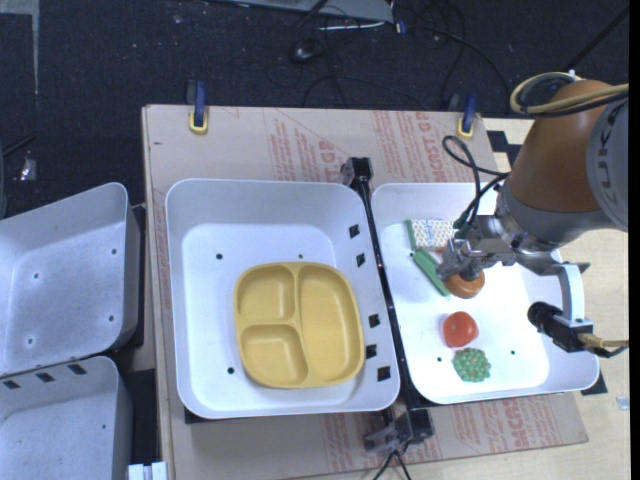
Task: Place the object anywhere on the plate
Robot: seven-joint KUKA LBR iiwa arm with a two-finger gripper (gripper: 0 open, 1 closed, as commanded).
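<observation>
Fingers [462, 265] are hanging over the right bin [520, 363], directly above an orange ball [466, 285]; their spread I cannot tell. Tomato [460, 328] and green lump [471, 365] are lying nearer the front. Yellow plate [298, 323] is sitting in the left bin [200, 268].

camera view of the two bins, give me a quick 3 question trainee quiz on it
1. True or false: the yellow three-compartment plastic plate lies in the right white bin.
2. Which item lies nearest the gripper? A) round red ball B) orange round object C) bumpy green lump
3. Fill in: the plate has ___ compartments.

Key: 1 false, it lies in the left white bin; 2 B; 3 three.
</observation>
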